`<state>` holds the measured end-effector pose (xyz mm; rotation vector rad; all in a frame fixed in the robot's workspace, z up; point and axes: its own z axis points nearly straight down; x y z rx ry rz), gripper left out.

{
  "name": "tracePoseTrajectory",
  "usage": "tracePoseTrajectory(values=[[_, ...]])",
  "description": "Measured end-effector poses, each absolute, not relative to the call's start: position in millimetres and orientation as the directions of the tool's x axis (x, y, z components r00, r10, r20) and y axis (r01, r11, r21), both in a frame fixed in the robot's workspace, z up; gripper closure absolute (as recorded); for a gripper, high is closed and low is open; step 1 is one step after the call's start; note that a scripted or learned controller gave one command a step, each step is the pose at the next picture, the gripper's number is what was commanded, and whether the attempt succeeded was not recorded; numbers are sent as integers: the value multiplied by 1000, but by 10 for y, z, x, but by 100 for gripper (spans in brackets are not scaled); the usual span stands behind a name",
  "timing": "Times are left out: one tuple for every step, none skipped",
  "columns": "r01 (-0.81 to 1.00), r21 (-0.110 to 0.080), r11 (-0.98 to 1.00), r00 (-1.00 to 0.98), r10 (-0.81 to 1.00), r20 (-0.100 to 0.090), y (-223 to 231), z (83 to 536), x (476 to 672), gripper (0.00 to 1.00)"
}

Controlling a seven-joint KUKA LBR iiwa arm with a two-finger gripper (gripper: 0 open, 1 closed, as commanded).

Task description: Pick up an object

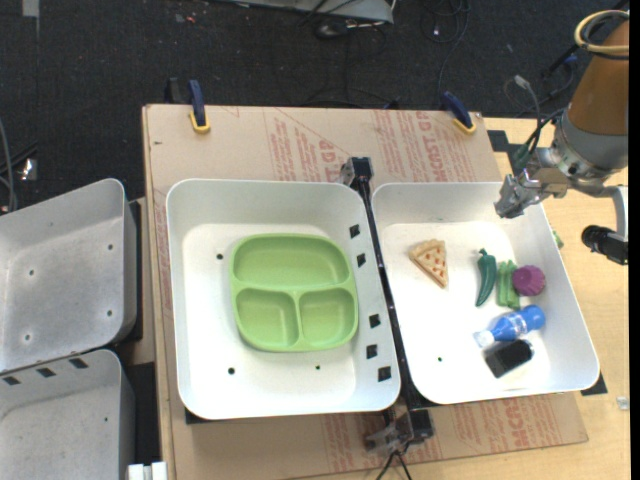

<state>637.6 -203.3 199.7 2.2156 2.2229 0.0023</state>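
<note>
Camera view: pizza slice (430,263) lies left of hand (511,200).

Both bins white: left bin (190,268), right bin (440,203). Tray (294,291) light green. Pizza slice (430,262) tan with red spots. Pepper (486,276) dark green. Ball-like piece (528,281) purple. Bottle (516,323) blue, black block (508,356) beside it. Arm orange band (606,83), grey below.
</note>
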Motion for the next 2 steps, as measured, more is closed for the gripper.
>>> tracePoseTrajectory(values=[[1000, 3, 4, -4, 1000, -1, -1988, 2421, 6386, 100], [1000, 3, 3, -3, 1000, -1, -1988, 2659, 6393, 100]])
